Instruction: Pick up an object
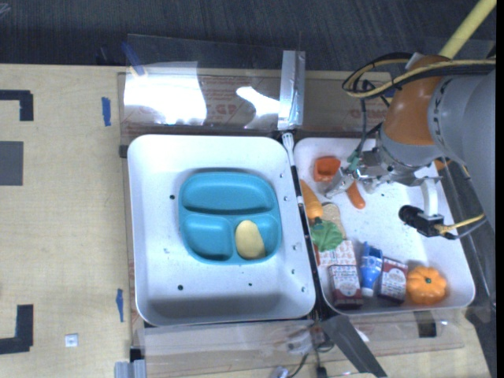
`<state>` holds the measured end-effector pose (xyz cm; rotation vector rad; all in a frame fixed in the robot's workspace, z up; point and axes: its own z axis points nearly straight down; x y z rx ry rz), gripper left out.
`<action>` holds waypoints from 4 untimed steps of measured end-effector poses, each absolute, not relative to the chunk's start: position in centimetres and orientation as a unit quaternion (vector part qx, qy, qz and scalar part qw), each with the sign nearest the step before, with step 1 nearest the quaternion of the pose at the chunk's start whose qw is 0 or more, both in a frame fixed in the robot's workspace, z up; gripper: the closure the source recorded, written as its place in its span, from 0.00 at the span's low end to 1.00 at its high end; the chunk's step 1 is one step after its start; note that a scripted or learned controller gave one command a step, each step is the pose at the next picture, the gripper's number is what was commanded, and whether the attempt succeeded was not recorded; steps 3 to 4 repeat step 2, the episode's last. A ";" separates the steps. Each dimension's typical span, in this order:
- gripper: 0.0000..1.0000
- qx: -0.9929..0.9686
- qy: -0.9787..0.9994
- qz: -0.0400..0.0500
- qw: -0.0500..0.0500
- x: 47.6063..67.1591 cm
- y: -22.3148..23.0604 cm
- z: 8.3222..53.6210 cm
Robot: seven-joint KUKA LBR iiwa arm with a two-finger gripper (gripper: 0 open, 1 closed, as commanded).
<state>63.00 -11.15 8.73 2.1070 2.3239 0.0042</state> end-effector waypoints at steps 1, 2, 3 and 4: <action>1.00 0.671 0.741 0.003 0.004 63.2 -11.1 9.9; 1.00 0.673 0.740 0.004 0.004 66.9 -5.8 19.0; 1.00 0.673 0.740 0.004 0.004 66.9 -5.8 19.0; 1.00 0.673 0.740 0.004 0.004 66.9 -5.8 19.0</action>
